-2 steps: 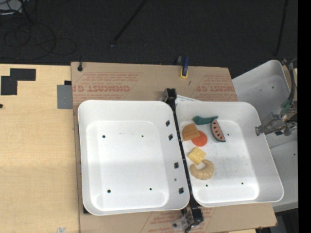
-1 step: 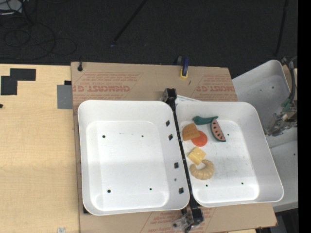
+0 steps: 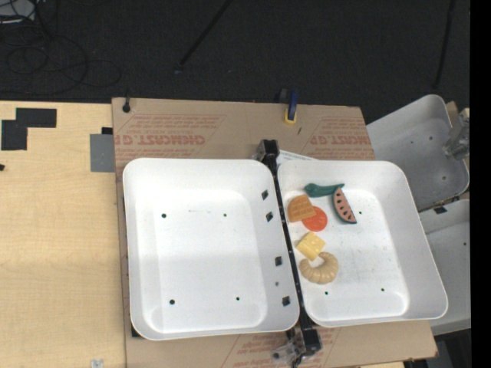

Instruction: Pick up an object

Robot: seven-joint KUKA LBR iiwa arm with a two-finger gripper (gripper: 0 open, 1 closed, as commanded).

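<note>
Two white bins sit side by side on the bench (image 3: 54, 228), over a sheet of cardboard (image 3: 230, 133). The right bin (image 3: 399, 282) holds a small cluster of toy foods near its left wall. A green pepper (image 3: 323, 189) lies at the top of the group, its long axis running roughly left to right, with the thin end pointing right and slightly up. Just beside it to the right, a watermelon slice (image 3: 344, 206) lies with its long axis running from upper left to lower right. Below the pepper sits an orange bread piece (image 3: 300, 207), touching a red round slice (image 3: 315, 220). Under these lies a yellow cheese wedge (image 3: 311, 245), touching a tan curled pastry (image 3: 320, 269) whose arc opens upward. The left bin (image 3: 146, 297) stands against the right one along a black clamp strip (image 3: 278, 228). The gripper's state cannot be told.
</note>
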